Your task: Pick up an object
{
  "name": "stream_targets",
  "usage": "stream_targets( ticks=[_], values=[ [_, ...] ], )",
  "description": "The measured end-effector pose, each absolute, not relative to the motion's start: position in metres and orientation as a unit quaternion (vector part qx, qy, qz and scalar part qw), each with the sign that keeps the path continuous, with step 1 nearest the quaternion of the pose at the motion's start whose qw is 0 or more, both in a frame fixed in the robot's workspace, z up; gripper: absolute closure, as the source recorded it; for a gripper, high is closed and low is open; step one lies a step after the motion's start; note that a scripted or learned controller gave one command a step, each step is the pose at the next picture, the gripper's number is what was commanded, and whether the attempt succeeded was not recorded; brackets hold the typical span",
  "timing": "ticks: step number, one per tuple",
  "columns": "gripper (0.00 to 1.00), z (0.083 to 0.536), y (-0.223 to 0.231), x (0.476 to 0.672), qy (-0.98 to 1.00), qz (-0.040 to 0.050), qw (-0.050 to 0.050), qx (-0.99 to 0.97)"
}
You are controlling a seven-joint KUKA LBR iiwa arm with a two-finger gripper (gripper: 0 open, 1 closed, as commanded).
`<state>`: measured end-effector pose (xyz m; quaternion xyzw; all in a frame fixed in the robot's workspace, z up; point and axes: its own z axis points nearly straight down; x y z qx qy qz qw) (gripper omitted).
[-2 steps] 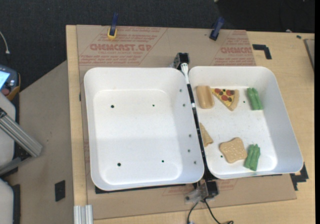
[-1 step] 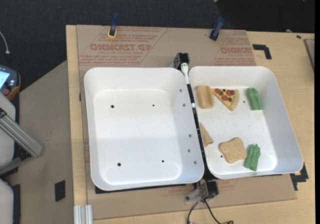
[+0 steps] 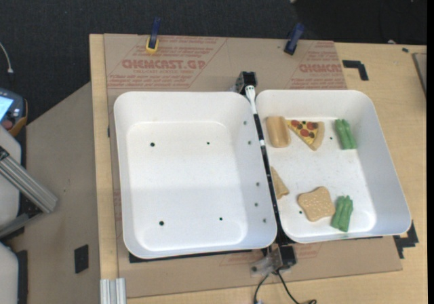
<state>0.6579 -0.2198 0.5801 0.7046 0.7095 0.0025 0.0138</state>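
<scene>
Pizza slice (image 3: 306, 131) beside bread roll (image 3: 276, 131) in right bin (image 3: 386, 160), gripper state cannot be told

Two smooth white plastic bins (image 3: 183, 102) are sitting on matt brown cardboard (image 3: 224, 58) with red printing. The bench (image 3: 74, 160) beneath is looking like pale wood.

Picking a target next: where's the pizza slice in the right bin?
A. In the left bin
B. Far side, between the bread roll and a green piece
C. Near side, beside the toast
B: the pizza slice lies on the far side between the bread roll and a green piece.
</scene>
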Motion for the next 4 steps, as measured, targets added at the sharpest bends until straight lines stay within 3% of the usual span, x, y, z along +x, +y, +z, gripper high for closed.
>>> stream_targets(
  ticks=[1, 2, 3, 4],
  values=[
    [1.00, 0.592, -0.219, 0.658, 0.710, 0.0031, 0.017, 0.704],
    [0.00, 0.591, -0.219, 0.659, 0.710, 0.0030, 0.017, 0.704],
    [1.00, 0.603, -0.218, 0.659, 0.711, 0.0037, 0.020, 0.703],
    [0.00, 0.602, -0.218, 0.659, 0.711, 0.0035, 0.020, 0.703]
  ],
)
